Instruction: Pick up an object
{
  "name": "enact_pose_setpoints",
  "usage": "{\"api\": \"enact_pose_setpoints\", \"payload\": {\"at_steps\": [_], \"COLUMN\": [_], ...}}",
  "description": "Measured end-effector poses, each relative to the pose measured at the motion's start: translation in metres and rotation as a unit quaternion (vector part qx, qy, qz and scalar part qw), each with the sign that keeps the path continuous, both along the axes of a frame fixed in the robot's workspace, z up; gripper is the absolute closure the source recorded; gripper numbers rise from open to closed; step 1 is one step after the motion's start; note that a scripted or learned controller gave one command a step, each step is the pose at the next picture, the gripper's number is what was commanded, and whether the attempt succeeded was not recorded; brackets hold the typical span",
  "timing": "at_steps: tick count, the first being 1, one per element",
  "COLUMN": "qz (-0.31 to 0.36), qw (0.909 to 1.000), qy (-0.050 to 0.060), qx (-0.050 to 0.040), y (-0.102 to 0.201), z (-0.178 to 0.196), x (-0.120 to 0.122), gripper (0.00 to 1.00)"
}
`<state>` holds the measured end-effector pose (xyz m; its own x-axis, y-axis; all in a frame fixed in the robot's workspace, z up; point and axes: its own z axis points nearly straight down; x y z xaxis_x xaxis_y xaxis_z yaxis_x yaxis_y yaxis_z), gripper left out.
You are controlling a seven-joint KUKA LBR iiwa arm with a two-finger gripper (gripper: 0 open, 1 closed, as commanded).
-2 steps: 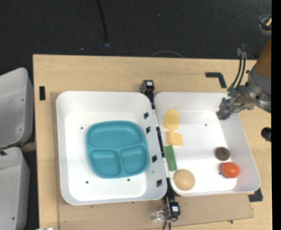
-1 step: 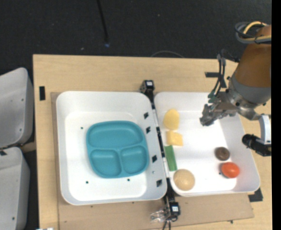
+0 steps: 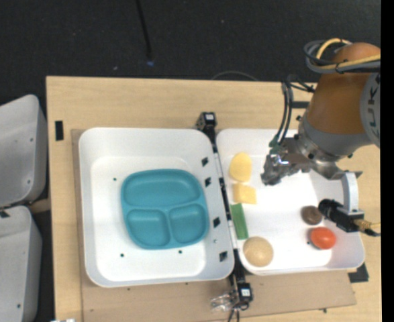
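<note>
In the right bin point(image 3: 284, 263), the pincer point(image 3: 273, 173), grip state unclear, hovers beside a pale yellow lemon point(image 3: 240, 166).

Teal divided tray point(image 3: 163, 206) in left bin point(image 3: 89, 247)

A robotics lab: a plywood desk point(image 3: 150, 102) on dark carpet point(image 3: 116, 25) carries two white bins point(image 3: 96, 180), with an industrial arm point(image 3: 341, 106) at three o'clock and cables point(image 3: 139, 15) trailing at twelve.
</note>
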<state>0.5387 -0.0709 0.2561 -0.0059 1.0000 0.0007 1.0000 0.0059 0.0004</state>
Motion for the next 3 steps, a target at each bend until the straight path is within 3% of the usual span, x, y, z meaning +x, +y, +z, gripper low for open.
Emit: {"api": "enact_pose_setpoints", "payload": {"at_steps": [3], "qz": [0.002], "qw": [1.0], "qy": [0.0], "qx": [0.0007], "y": [0.16], "z": [-0.003], "x": [-0.04], "gripper": [1.0]}}
